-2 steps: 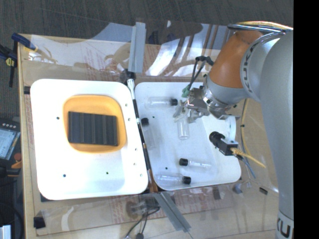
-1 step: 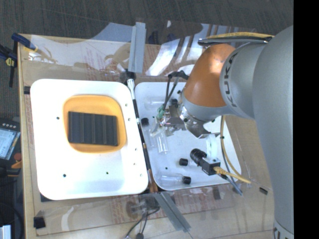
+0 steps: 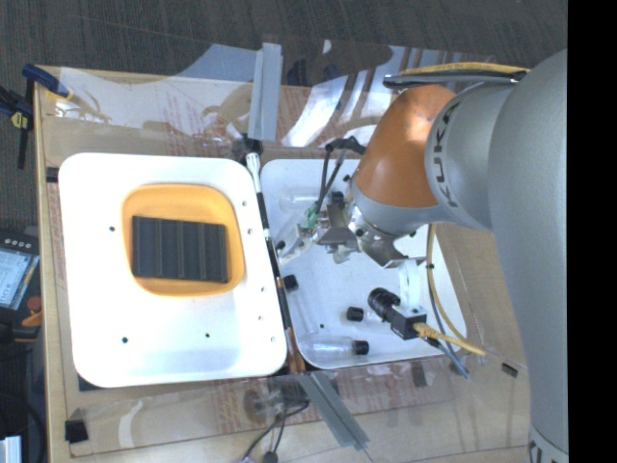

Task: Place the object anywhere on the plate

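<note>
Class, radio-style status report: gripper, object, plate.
Gripper over right bin, near the divide. Yellow plate in left bin, dark ridged slab on it. Clear tube, small black pieces loose in right bin.

The desk (image 3: pixel 174 422), pale wood, spans the middle of the frame and carries two shallow white bins side by side: the left bin (image 3: pixel 96 336) at centre left, the right bin (image 3: pixel 323 302) just beside it at centre right. A grey metal bar (image 3: pixel 266 90) sits at upper centre, above the seam between them.

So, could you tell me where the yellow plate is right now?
In the camera view, the yellow plate lies in the white bin on the view's left, toward its upper middle, with a dark ribbed slab resting on it.
</note>
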You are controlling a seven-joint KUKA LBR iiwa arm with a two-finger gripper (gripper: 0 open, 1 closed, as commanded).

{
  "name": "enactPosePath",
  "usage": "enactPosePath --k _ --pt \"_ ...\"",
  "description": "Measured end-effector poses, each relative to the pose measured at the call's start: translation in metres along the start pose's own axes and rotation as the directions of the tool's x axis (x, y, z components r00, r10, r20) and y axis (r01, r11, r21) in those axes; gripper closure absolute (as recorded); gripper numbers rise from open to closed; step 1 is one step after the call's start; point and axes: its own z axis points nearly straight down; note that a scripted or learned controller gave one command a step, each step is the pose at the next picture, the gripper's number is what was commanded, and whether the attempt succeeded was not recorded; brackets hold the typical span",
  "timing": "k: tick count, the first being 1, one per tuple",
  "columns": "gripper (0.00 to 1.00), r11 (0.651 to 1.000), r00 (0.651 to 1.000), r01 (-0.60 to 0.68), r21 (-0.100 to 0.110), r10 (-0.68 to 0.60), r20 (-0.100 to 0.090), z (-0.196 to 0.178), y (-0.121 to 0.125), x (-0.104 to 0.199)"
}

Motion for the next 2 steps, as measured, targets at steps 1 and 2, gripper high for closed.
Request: enactPosePath --k 1,2 --pt "0.0 0.966 0.966 0.257 0.002 -0.257 -0.001 0.0 0.005 0.057" --pt "0.0 0.851 0.851 0.526 -0.004 -0.526 0.004 -0.002 0.068 0.039"
